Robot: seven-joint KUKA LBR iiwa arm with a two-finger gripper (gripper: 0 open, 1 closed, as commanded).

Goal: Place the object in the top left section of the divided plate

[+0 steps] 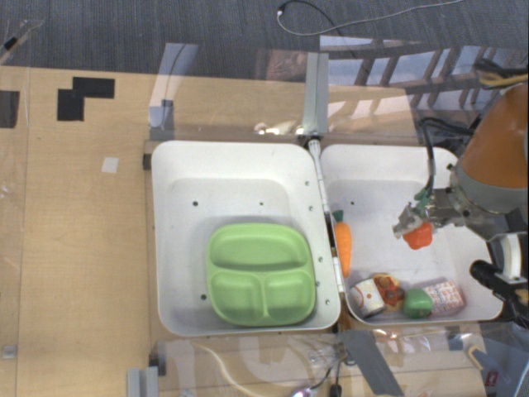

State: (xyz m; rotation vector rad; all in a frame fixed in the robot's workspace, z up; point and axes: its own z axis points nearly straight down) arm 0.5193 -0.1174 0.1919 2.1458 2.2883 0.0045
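A green divided plate lies in the left bin, with one long section at its far side and two smaller ones at its near side. Over the right bin my gripper points down, shut on a small red-orange object that pokes out below its fingers. The arm with its orange band comes in from the right. The gripper is well to the right of the plate, across the wall between the bins.
In the right bin an orange carrot lies against the left wall. A small can, a red-yellow item, a green round item and a pinkish packet line the near edge.
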